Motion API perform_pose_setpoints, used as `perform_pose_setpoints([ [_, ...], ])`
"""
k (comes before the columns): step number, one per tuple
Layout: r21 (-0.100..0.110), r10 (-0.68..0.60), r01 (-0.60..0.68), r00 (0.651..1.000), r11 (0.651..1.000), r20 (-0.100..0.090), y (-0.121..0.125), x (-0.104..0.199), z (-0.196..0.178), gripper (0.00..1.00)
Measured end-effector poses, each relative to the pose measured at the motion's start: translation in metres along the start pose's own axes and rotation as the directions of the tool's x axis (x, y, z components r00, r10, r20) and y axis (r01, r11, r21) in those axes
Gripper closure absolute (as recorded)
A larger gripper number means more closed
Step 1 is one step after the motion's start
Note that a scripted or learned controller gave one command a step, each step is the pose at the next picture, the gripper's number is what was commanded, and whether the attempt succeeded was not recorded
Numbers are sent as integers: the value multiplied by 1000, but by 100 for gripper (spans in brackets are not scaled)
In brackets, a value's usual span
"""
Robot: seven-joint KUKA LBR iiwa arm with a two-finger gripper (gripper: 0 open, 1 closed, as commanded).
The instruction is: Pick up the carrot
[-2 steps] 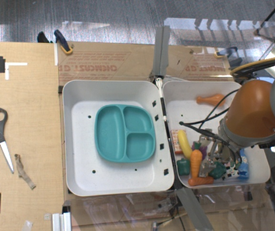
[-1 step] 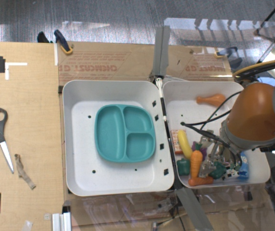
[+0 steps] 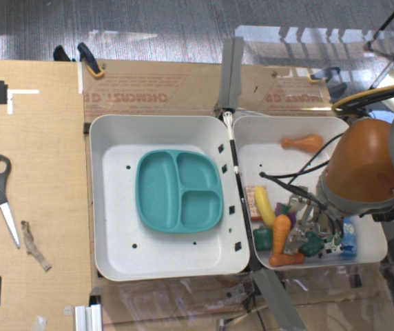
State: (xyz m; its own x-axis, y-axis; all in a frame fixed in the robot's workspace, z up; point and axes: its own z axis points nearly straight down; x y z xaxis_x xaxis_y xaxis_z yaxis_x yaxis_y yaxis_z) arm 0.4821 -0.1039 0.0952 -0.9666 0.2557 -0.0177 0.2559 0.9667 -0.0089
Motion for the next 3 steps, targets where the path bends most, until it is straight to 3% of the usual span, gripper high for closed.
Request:
perform_pose_setpoints([
  [1,1,97,-97,995,995,-2,0,2,0,0],
  [2,2,445,-445,895,895,-7,2,4,1,0],
  [3,-2,441,-441,897,897,-8,5,3,-8,100],
])
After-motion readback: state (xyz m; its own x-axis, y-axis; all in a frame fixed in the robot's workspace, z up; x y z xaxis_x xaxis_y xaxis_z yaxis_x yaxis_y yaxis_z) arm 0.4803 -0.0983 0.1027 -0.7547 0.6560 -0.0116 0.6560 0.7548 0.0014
